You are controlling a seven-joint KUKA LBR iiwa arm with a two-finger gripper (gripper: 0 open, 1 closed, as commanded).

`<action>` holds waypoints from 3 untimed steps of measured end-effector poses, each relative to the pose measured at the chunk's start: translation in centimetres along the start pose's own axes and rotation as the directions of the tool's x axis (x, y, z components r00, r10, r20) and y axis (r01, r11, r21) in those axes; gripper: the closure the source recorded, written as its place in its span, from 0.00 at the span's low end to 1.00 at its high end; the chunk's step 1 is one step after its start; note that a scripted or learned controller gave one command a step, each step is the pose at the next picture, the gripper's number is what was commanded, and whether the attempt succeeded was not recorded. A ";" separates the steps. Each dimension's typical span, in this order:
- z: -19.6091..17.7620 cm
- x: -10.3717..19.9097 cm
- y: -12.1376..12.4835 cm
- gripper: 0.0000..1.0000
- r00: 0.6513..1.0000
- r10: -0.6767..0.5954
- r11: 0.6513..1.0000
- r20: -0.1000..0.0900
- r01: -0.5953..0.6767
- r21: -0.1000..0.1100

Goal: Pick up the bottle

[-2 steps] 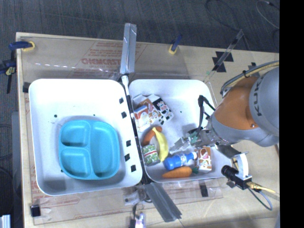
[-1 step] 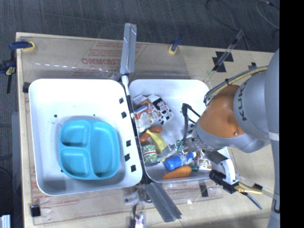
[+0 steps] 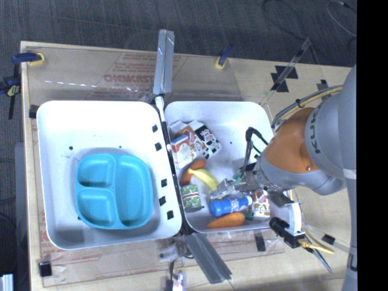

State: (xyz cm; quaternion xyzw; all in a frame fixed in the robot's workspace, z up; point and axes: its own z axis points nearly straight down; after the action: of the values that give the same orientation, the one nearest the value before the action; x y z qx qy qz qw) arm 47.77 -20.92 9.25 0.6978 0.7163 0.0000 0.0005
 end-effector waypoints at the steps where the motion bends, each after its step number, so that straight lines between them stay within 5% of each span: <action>1: 0.0 -0.1 -0.1 0.00 0.982 0.191 0.982 -0.001 -0.191 0.000; 3: -3.2 2.0 -0.1 0.00 0.950 0.313 0.950 -0.001 -0.313 0.005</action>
State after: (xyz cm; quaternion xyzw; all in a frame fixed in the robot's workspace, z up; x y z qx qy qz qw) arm 47.63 -18.95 12.44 0.8025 0.5967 -0.0008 -0.0017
